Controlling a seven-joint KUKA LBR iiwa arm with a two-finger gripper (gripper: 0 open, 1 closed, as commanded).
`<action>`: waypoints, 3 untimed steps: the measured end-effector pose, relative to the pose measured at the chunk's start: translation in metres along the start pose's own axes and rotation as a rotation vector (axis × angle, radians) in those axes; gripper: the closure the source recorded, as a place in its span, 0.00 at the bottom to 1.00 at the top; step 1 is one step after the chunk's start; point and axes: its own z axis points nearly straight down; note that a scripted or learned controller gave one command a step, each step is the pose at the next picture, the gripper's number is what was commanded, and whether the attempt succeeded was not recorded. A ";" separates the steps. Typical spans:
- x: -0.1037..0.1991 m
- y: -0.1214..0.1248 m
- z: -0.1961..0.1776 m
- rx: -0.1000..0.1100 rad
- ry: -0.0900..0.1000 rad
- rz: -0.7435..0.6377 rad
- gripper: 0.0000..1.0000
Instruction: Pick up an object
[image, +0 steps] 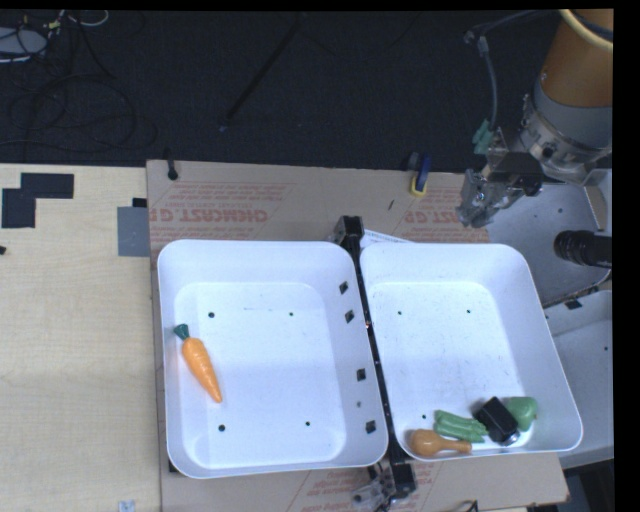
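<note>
Carrot (201, 368) lies in the left bin (255, 258) near its left wall — a smooth, glossy orange taper of plastic with a small dark green cap at its upper end, the point slanting down and to the right. The bin itself is a shallow white tray with rounded corners and a matt floor dotted with a few small dark holes. A black strip with clips (362, 335) runs between it and the right bin (450, 262), which has the same moulded white shape.

In the right bin's near right corner a small cluster sits close together: a pear-shaped tan-orange piece (438, 443) with a narrow neck pointing right, a bumpy green pod-like piece (459, 426) just above it, a black blocky object (497, 419) lying tilted against the pod, and a rounded, lighter green piece (522, 409) touching the black one on its right.

Both bins rest on a sheet of brown cardboard (260, 200) with red print, over a pale wood-grain bench (70, 350).

The gripper (480, 208) hangs above the cardboard beyond the right bin's far edge — grey metal, well apart from every object; whether it is open or closed cannot be told, and nothing is seen in it.
</note>
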 end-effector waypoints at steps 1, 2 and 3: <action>-0.025 0.041 0.124 0.006 0.001 0.008 1.00; -0.025 0.043 0.096 -0.004 0.001 0.006 1.00; -0.045 0.015 0.043 -0.005 0.001 0.007 1.00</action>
